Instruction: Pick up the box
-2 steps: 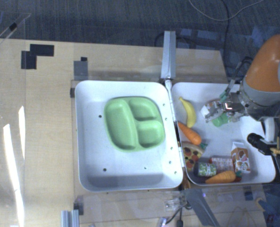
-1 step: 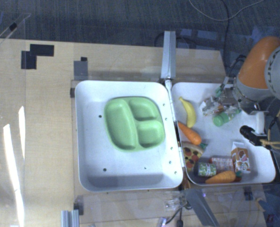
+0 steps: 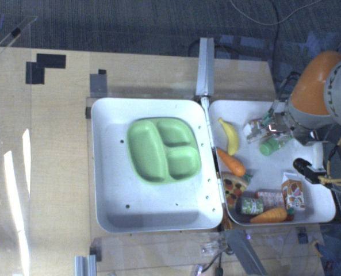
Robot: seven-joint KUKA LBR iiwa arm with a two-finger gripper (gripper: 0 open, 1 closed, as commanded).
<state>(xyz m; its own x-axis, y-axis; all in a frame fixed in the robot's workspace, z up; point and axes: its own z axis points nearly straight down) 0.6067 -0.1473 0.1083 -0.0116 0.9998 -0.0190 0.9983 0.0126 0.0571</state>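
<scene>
1. Gripper [image 3: 262, 128] low in right bin [image 3: 314, 214], beside green bottle [image 3: 272, 145]; grip state cannot tell
2. Box [image 3: 293, 193] well apart from gripper, toward bin's near right corner, upright
3. Banana [image 3: 230, 135] just left of gripper; carrot [image 3: 232, 163] below it
4. Green tray [image 3: 163, 149] in left bin [image 3: 112, 211]

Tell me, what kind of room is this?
Probably a robot lab: a robot arm reaches over two white bins on a wooden bench, with toy food like a banana and a small box.
</scene>
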